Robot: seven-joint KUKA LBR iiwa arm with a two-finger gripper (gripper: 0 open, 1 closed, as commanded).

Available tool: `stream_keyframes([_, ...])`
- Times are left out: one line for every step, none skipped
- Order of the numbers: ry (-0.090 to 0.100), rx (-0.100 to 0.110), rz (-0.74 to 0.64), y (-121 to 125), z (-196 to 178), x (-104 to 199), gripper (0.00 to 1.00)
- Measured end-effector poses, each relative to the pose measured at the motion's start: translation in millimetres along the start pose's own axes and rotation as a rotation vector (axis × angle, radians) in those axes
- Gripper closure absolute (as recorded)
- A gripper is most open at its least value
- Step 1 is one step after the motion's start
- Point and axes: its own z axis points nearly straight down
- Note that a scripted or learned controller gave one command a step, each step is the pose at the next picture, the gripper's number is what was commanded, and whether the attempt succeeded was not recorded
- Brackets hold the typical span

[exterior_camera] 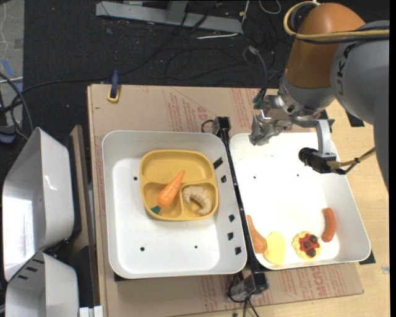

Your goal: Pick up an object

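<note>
1. Camera view: we see the two-finger gripper point(262, 135) above the right white bin's point(291, 186) far-left corner; whether it is released or clenched, we cannot tell.
2. Orange toy sausage point(328, 224), yellow piece point(275, 247) and small pizza-like toy point(307, 244) lie near the near edge.
3. The yellow divided plate point(178, 162) in the left white bin point(124, 204) holds an orange plastic carrot point(171, 189).

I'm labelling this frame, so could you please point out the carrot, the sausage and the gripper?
carrot point(171, 189): camera view, middle of its orange body.
sausage point(328, 225): camera view, middle of its length.
gripper point(262, 136): camera view, at its fingertips.

The arm point(365, 68) is big, round and grey with an orange band point(318, 46), a yellow cable point(297, 15) looping over it, and a small metal hand point(265, 131).
</note>
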Motion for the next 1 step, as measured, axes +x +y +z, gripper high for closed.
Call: stream_keyframes([0.000, 0.000, -0.001, -4.1, 10.5, 59.1, 1.00])
